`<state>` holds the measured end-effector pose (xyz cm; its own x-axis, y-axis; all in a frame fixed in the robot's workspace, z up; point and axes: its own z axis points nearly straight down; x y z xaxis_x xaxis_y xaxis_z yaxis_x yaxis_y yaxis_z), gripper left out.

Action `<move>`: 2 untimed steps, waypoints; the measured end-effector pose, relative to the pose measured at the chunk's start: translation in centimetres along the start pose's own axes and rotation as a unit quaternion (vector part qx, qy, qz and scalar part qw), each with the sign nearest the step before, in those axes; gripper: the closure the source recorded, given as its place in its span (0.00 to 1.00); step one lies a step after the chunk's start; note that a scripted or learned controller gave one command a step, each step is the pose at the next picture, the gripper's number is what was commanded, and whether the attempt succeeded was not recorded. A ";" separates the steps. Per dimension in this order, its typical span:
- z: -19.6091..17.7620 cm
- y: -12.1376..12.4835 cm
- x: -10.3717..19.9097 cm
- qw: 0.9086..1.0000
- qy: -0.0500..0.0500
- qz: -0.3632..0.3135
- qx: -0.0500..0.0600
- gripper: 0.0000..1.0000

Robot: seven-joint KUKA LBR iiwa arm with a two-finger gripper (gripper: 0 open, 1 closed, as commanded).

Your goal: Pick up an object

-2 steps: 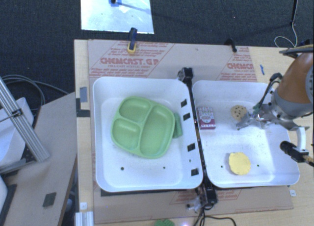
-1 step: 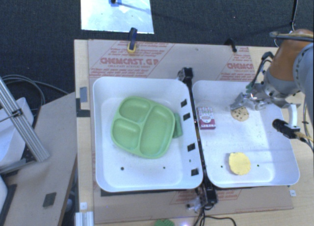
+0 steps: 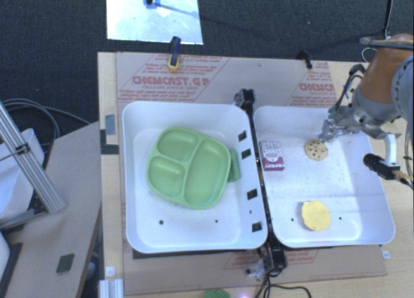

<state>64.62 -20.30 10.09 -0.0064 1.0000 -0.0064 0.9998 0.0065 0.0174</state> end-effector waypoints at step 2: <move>1.6 -3.9 -0.3 1.000 0.003 0.003 0.009 0.00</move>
<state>60.78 -20.66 8.39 -0.0005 1.0000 -0.0003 1.0000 0.0005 -0.0013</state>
